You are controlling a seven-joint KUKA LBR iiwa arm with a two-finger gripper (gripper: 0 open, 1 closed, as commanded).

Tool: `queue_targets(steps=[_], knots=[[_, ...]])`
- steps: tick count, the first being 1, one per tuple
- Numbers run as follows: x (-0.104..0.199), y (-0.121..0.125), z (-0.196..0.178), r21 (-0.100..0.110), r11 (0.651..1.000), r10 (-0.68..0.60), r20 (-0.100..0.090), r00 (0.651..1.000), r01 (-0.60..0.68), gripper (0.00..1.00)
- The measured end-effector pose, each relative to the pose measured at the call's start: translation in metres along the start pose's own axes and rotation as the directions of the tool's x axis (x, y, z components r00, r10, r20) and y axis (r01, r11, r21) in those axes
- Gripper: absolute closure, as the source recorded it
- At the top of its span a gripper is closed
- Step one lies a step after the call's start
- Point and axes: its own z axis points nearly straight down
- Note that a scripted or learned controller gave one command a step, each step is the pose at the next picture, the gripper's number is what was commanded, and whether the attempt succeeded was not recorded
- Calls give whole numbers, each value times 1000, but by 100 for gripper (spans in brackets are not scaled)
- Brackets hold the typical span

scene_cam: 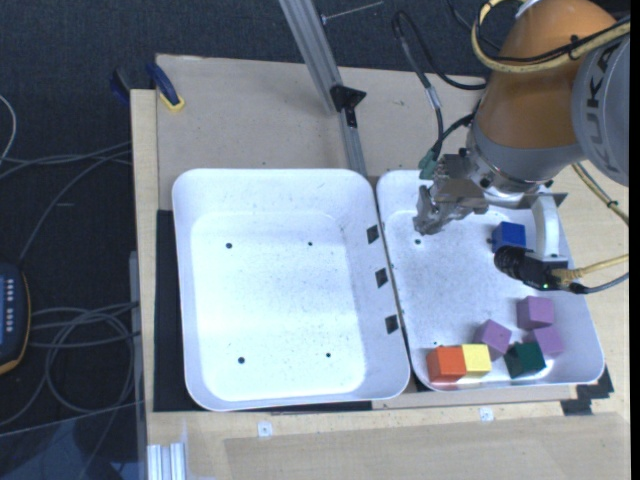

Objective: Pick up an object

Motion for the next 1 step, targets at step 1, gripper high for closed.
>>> queue_targets(steps=[1], knots=[[52,-28,11,2,1000,0,1,1000,0,100]])
